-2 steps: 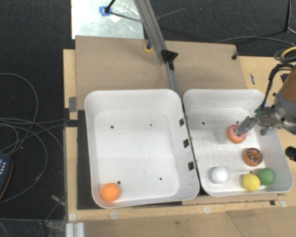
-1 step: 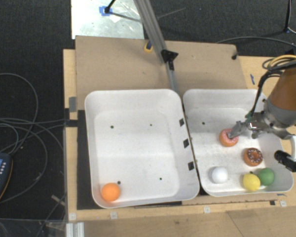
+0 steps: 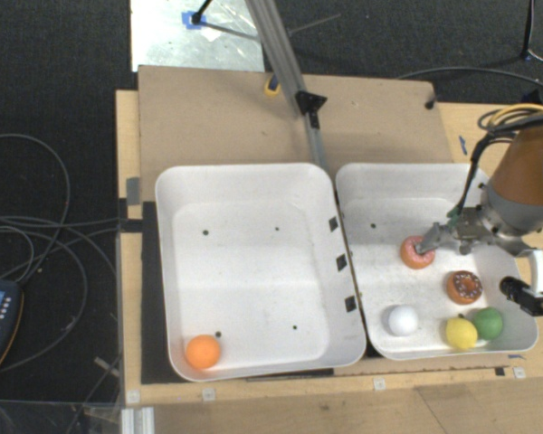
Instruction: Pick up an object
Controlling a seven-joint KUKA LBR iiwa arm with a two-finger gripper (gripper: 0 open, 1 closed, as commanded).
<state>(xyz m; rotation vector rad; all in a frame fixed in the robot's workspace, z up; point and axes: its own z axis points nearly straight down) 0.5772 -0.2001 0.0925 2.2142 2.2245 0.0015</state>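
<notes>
So the arm comes in from the right with its gripper (image 3: pixel 425 245) down low in the right bin (image 3: pixel 380 188), sitting right on top of a pink ring-shaped toy (image 3: pixel 417 255). That looks like the target, since the tip is planted straight over it. Honestly I can't tell how wide the fingers are or whether they've got any grip on the toy, the tip just blurs into it from this angle.

The other 4 things in that bin are bunched along the near edge: a chocolate donut (image 3: pixel 464 287), a white ball (image 3: pixel 401 320), a yellow ball (image 3: pixel 462 333) and a green ball (image 3: pixel 489 323) touching it. The pink toy sits apart from them, so it's probably the easiest pick. 1 orange ball (image 3: pixel 202 352) sits alone in the left bin (image 3: pixel 244 179).
</notes>
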